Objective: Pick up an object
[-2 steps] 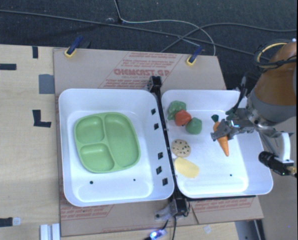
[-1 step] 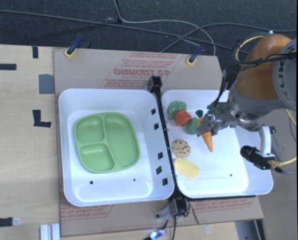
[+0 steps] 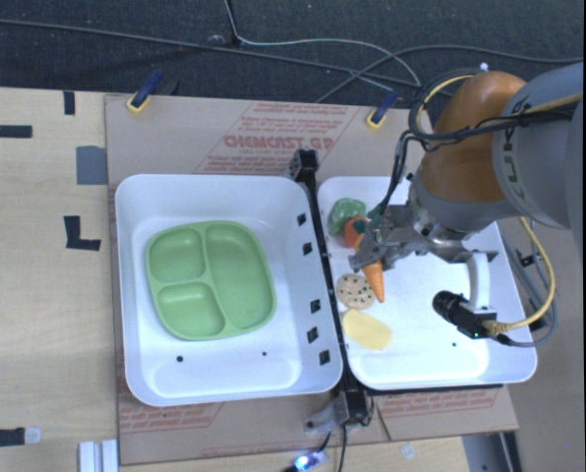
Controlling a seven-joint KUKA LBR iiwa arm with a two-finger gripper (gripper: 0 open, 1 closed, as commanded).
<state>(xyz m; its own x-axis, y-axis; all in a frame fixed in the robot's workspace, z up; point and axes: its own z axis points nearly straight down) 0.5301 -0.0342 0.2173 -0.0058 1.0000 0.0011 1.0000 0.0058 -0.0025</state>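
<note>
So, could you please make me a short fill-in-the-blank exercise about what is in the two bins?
1. The green plate with three compartments lies in the ____ bin.
2. The toy carrot is coloured ____.
3. The round cookie lies between the carrot and the ____ piece nearer the front rim.
4. The gripper is above the ____ bin.

Missing words: left; orange; yellow; right

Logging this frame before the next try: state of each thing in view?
Green plate: lying flat in the left bin, nothing on it.
Carrot: lying in the right bin, at the pincer; grip unclear.
Cookie: flat, touching the carrot.
Yellow piece: flat, near the cookie.
Green toy: lying partly behind the pincer.
</note>
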